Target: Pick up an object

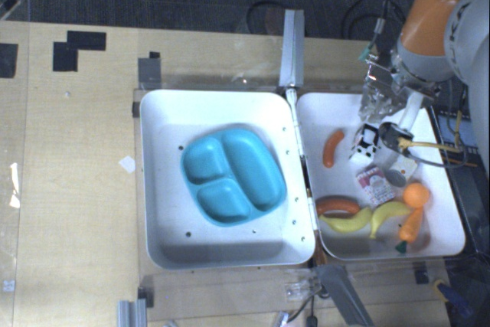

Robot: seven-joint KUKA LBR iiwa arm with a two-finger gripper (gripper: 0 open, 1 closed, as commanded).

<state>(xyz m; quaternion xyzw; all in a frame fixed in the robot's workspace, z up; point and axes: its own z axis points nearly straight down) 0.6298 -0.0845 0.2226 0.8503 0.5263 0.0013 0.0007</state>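
At the near edge of the right bin (452, 241) the toys lie crowded together: a carrot (411, 226), a banana (367, 218), a brown sausage (338, 205) just beside it, and an orange ball (416, 196) touching the carrot's top. They are pushed against the near wall, probably because the bin floor lets loose things slide there, so a grasp from above has little room between them. A small printed packet (374, 184) lies flat a little further in, near the banana.

In the middle of the bin an orange-red sausage (332, 147) lies alone, well apart from the pile and from the walls — to my judgement the easiest thing to pick, with free floor on both sides.

The left bin (161, 188) holds a blue divided tray (232, 174), turned upside down it seems; it takes most of the floor.

Further back, the gripper (375, 135) hangs over the far part of the right bin, near a black-and-white marked piece. Whether it is closed or released I cannot tell, and nothing is seen in its grasp. The far wall is close behind it.
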